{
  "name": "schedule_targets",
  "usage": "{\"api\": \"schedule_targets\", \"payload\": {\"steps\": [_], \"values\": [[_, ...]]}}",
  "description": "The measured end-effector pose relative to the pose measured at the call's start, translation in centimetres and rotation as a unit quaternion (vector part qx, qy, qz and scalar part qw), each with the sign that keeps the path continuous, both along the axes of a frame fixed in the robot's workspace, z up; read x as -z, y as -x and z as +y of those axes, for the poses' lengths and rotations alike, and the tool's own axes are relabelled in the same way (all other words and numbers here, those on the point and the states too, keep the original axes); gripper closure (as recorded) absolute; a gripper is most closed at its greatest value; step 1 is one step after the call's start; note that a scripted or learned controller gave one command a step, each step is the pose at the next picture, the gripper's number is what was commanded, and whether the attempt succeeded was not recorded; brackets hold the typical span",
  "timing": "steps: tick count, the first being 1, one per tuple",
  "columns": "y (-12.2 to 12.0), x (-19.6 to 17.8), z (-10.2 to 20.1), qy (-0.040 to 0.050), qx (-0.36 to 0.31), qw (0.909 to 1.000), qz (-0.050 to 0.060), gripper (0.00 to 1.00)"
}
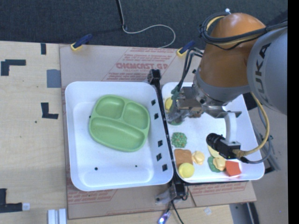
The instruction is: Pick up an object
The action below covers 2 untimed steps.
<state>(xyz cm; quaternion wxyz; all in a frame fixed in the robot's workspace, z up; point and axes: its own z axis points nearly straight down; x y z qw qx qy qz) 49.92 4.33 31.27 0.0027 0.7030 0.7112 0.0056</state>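
The end effector (176,110) hangs low over the far left part of the right bin (246,107), close to the divider between the bins; whether it is open or closed cannot be told, and nothing can be seen in its grip. Just beside it on the left lies a small yellow piece (168,103), partly hidden.

One arm (233,50) reaches in from the right, a smooth grey casing with a glossy orange dome above the wrist.

The surface (28,125) is pale wood marked with black shapes, and it carries one flat brown cardboard sheet (135,64) with red print. On that sheet sit two shallow white bins with rounded corners. The left bin (74,139) holds one matte green plate (119,122), rounded and split into three compartments.

The small objects lie along the near side of the right bin: one bumpy green broccoli-like piece (179,139), one flat orange-brown slab (182,155), one round yellow ball (186,170), one small pale yellow lump (198,158), one green and yellow piece (217,163) and one red-orange block (233,168).

Two blue clamps (81,41) grip the far edge of the cardboard.
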Motion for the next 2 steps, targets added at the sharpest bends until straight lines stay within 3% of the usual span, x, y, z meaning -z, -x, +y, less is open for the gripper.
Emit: {"api": "schedule_targets", "payload": {"steps": [1,2], "values": [[0.6,-2.5,-4.9,0.0026,0.007,1.0000,0.005,1.00],[1.5,-11.3,-0.2,0.0012,0.002,1.0000,0.002,1.00]]}}
